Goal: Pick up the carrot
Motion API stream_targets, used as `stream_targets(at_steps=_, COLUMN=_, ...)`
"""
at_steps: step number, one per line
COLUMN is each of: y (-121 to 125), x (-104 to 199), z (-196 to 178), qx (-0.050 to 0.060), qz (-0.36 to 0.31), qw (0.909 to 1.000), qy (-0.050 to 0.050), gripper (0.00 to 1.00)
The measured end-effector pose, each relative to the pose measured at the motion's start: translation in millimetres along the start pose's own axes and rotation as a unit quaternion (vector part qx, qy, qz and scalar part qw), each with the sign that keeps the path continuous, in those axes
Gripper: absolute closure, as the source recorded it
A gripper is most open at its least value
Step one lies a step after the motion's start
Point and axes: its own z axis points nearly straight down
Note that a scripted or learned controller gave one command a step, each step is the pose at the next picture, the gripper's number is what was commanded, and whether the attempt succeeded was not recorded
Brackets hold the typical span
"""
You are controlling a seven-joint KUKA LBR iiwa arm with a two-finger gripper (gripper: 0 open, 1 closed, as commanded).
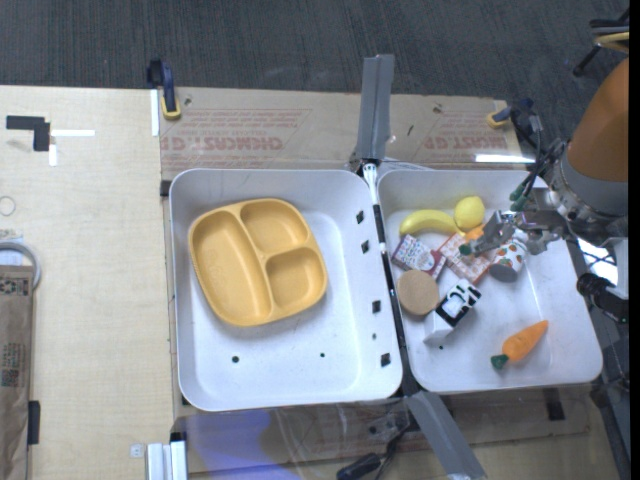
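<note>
The carrot (524, 343) lies untouched near the right bin's (580, 368) front right corner; we must bring our gripper (497, 231), whose grip we cannot tell, forward over it.

Bright, even overhead light; soft shadows, mild blur.

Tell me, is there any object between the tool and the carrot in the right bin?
Nothing visible does. The carrot lies alone near the right bin's front corner. The tool sits farther back, over the food items, with bare bin floor between them.
</note>
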Motion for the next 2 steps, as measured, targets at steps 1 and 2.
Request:
stream_targets(at_steps=1, y=-64, x=-39, z=82, qx=0.0, qz=0.038, qw=0.9993, qy=0.001, gripper=0.0)
stream_targets(at_steps=2, y=-66, x=-72, z=128, qx=-0.001, qz=-0.185, qw=0.9827, qy=0.0, gripper=0.0)
